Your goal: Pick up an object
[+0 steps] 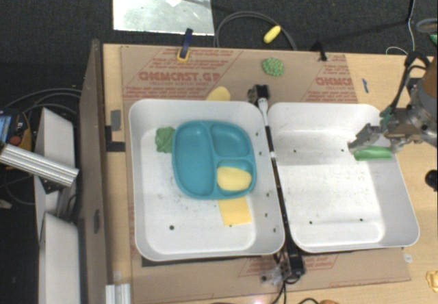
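Note:
My gripper [366, 142] hangs over the right edge of the right bin [328, 227], reaching in from the right. A slim green object [373, 153] lies just below it, touching or nearly touching the gripper; whether it is held I cannot tell. In the left bin [147, 227] sits a teal divided plate [198, 159] with a yellow rounded object [233, 178] in its lower right compartment. A flat yellow slice [235, 211] lies on the bin floor in front of the plate. A green leafy piece [164, 138] rests against the plate's left side.
Behind the bins, on the cardboard, lie a yellow piece [219, 94] and a knobby green object [274, 66]. A black clip [259, 95] stands where the two bins meet at the back. Most of the right bin's floor is bare white.

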Robot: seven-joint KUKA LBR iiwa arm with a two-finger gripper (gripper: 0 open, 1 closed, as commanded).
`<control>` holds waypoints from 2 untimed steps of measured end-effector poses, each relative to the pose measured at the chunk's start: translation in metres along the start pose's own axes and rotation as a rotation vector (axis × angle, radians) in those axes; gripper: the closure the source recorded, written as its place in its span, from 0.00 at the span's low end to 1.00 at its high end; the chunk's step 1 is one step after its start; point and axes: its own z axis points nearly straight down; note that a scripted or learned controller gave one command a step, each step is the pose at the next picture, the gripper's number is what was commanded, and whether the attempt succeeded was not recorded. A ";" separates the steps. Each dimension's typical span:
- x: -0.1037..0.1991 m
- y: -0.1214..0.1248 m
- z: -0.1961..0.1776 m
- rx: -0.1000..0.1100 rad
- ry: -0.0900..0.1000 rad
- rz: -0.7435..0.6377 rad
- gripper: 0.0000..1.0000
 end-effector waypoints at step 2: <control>-0.047 0.072 0.020 -0.003 -0.002 0.002 0.00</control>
